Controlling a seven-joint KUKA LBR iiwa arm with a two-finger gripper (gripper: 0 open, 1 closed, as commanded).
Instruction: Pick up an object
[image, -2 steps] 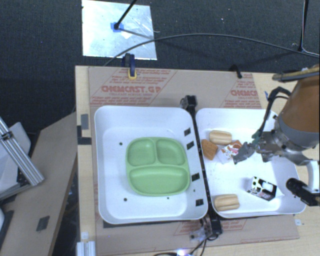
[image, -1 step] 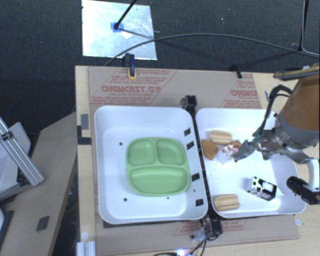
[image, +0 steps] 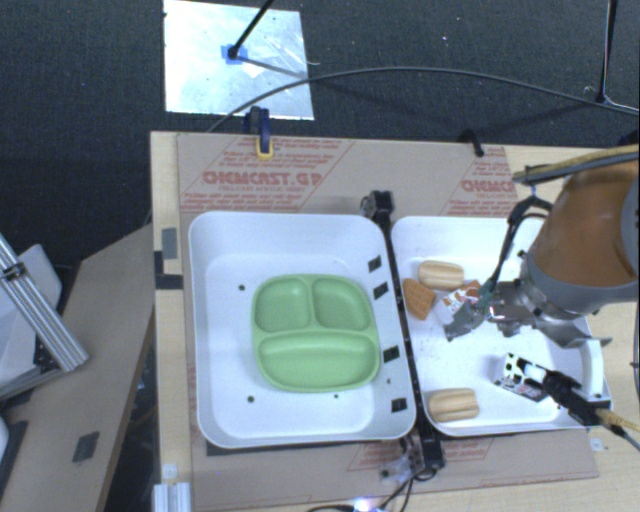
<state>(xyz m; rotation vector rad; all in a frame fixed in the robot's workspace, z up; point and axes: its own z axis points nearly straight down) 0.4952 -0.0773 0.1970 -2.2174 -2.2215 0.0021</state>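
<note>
In the right bin (image: 560, 425), a tan bread roll (image: 441, 273) lies near the far left. An orange wedge (image: 417, 298) lies just in front of it. A second tan roll (image: 452, 403) rests by the bin's near wall. My gripper (image: 463, 322) hangs low over the middle of this bin, right of the wedge and well above the near roll. A small red and white thing (image: 466, 295) sits right by the gripper's tip, partly hidden by it. I see nothing clearly held.
The left bin (image: 225, 250) holds a green divided plate (image: 316, 332). A black divider strip (image: 395, 320) with clips runs between the bins. My arm's orange band (image: 590, 225) covers the right bin's far right side.
</note>
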